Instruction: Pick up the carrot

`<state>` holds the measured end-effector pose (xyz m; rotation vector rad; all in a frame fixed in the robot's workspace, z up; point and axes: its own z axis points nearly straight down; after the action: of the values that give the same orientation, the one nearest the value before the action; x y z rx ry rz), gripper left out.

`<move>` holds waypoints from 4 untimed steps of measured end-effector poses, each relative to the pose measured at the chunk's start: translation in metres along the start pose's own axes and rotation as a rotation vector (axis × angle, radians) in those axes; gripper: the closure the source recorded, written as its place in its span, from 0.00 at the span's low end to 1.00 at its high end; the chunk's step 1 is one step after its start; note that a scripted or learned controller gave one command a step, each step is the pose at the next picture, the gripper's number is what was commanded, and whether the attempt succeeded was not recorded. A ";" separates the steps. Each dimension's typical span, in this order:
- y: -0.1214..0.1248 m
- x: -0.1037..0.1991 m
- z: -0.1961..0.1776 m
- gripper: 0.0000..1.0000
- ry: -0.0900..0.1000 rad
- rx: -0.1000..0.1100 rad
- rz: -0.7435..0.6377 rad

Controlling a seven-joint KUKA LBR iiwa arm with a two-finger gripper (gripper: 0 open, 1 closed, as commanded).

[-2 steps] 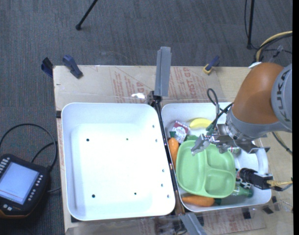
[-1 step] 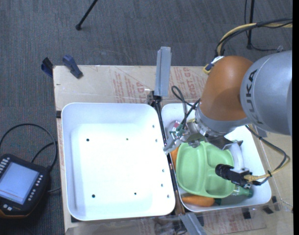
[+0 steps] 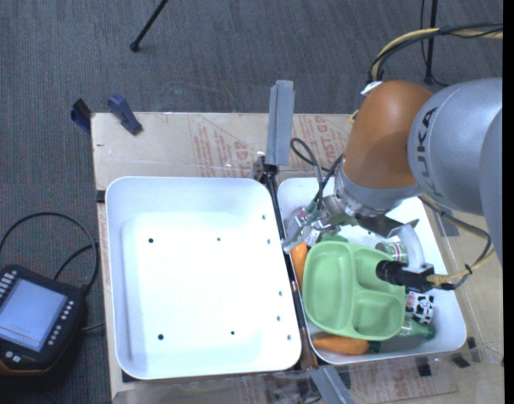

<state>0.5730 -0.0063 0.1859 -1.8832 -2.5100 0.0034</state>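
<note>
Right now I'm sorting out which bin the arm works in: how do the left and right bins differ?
The left bin shows bare white floor; the right bin is crowded, with a green tray and orange pieces. The arm hangs over the right bin, not the left bin. Both are shallow, white and side by side.

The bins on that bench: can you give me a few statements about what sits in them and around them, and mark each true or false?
1. The green divided tray lies in the right bin. True.
2. The arm hangs over the left bin. False: it is over the right bin.
3. An orange carrot pokes out at the tray's near edge. True.
4. The handheld screen unit rests inside the left bin. False: it sits on the floor, left of the bench.
5. The tray is red. False: green.
</note>
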 end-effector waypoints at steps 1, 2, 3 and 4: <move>0.016 -0.014 -0.001 0.00 -0.001 -0.003 -0.270; -0.020 -0.005 -0.001 0.00 0.000 -0.001 -0.467; 0.019 0.000 -0.001 0.00 -0.001 -0.003 -0.584; -0.036 -0.072 0.052 0.00 0.000 -0.001 -0.631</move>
<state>0.5580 -0.0852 0.1341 -1.0122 -2.9707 -0.0001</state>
